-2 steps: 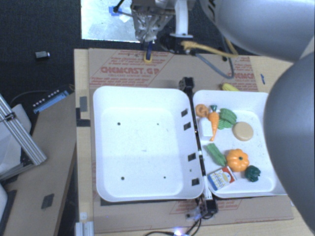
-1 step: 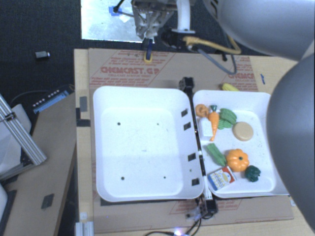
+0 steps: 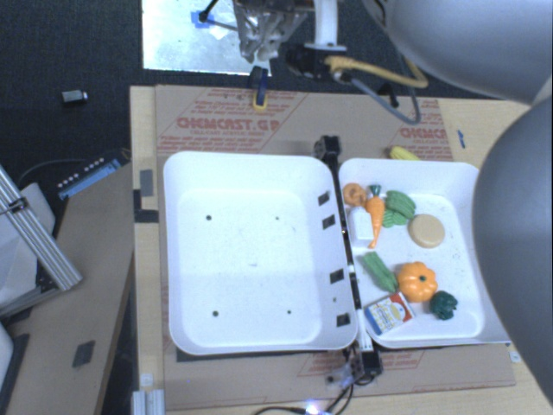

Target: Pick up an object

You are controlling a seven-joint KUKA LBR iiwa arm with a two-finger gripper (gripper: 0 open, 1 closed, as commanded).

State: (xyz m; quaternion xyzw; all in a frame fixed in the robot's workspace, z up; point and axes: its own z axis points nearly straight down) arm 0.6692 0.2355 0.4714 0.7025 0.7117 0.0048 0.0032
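The end effector (image 3: pixel 258 57) hangs high above the desk's (image 3: pixel 147 258) far edge, well apart from both bins; whether its fingers are parted or closed cannot be told. The right bin (image 3: pixel 462 180) holds a toy pumpkin (image 3: pixel 416 281), carrot (image 3: pixel 376 219), broccoli (image 3: pixel 443 304), a round beige disc (image 3: pixel 426 230) and a small carton (image 3: pixel 386 315). A yellow piece (image 3: pixel 402 154) lies just beyond that bin's far rim.

The grey arm holds its gripper (image 3: pixel 259 78) raised, pointing down.

Robotics lab: cardboard-topped bench (image 3: pixel 225 115), aluminium framing (image 3: pixel 34 232).
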